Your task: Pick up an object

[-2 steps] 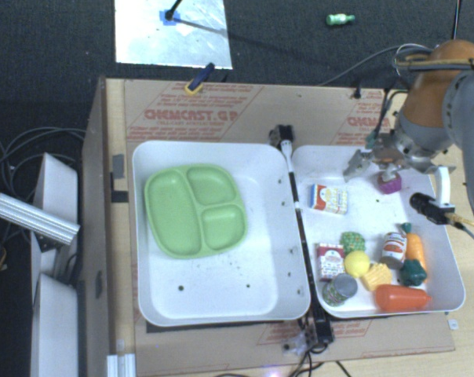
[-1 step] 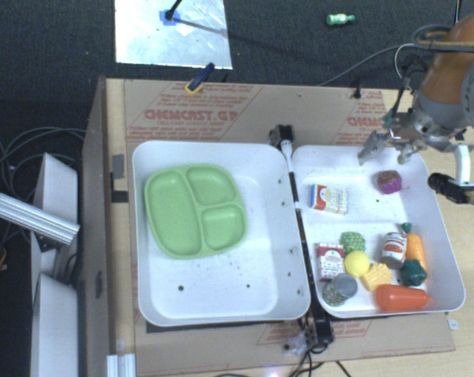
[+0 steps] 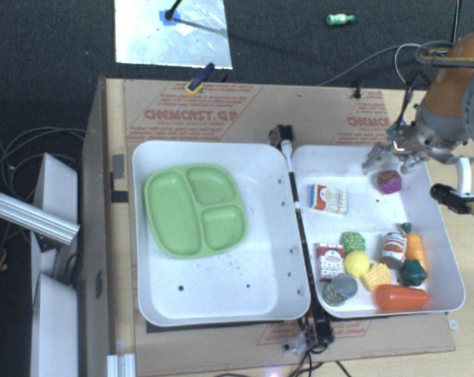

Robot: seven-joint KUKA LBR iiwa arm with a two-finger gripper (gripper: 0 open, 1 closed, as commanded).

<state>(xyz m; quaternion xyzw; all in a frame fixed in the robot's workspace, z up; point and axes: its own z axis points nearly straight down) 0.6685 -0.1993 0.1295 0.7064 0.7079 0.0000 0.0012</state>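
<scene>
My gripper [image 3: 394, 160] hangs over the far right part of the right bin [image 3: 437, 234], its two grey fingers spread apart and open. A small purple object [image 3: 389, 181] lies on the bin floor just below and in front of the fingertips, apart from them. Nothing sits between the fingers. Further forward in the same bin are a white, red and blue carton [image 3: 329, 198], a green broccoli piece [image 3: 352, 241], a yellow lemon [image 3: 356, 263], a red box [image 3: 329, 260], a small red and white can [image 3: 393, 247] and a carrot [image 3: 414, 246].
A green divided plate [image 3: 195, 210] lies in the left bin [image 3: 221, 297]. At the right bin's front edge sit a grey can [image 3: 340, 288], a yellow corn piece [image 3: 377, 276], a dark teal item [image 3: 412, 272] and an orange-red pepper [image 3: 400, 297].
</scene>
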